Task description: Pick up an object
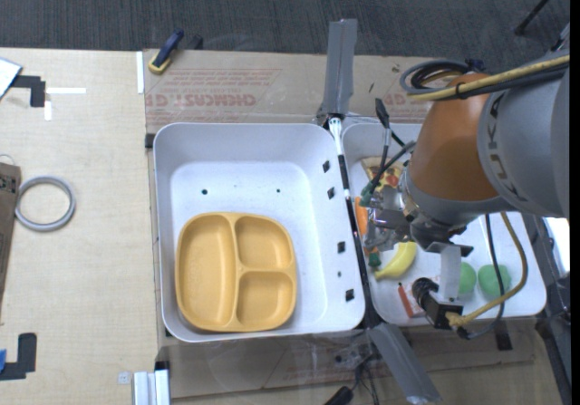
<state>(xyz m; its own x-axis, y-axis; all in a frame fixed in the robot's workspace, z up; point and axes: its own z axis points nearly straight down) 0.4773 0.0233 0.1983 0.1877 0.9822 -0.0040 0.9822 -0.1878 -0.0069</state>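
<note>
The grey arm with its orange band [453, 154] reaches down into the right bin [403, 308]. My gripper [379, 222] is low at that bin's left side, among small toys. A yellow banana [397, 260] lies just below and right of it, close to touching. An orange and red piece [362, 213] sits right beside the gripper on its left. Two green round pieces [492, 279] rest further right, partly behind cables. The wrist hides most of the bin's middle.
The left bin [245, 145] holds a yellow divided plate [237, 271] in its front half. A roll of grey tape [43, 203] lies on the bench at far left. A blue and yellow clamp [166, 51] lies behind the bins.
</note>
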